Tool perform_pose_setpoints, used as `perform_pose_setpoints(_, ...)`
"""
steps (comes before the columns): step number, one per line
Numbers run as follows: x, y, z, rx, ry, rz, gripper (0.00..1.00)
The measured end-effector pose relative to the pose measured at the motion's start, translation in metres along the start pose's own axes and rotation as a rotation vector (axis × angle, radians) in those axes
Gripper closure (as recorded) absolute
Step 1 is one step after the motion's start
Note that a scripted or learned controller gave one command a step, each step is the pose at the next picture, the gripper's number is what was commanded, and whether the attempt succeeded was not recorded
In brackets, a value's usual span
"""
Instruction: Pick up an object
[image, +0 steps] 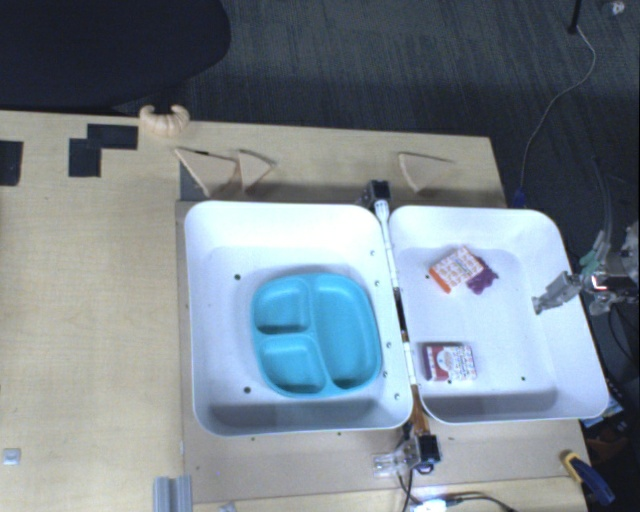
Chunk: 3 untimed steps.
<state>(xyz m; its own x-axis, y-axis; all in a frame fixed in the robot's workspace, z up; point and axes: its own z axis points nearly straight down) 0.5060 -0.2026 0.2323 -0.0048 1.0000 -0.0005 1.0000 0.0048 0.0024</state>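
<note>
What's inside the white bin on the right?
The right bin holds two small packets: a light one with something purple tucked partly under it, and a dark red one. The purple thing's covered part can't be seen.

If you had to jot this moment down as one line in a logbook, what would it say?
gripper: right bin's right edge, holding nothing | right bin: two small packets untouched | left bin: blue divided tray | pick: not yet done
</note>
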Motion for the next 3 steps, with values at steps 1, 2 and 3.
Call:
perform_pose_setpoints(1, -0.003, -0.019, 0.1, 0.001, 0.001, 0.003, 0.0)
perform_pose_setpoints(2, 0.014, -0.018, 0.145, -0.003, -0.001, 0.002, 0.0)
perform_pose_setpoints(3, 0.014, -0.016, 0.133, -0.01, -0.003, 0.001, 1.0)
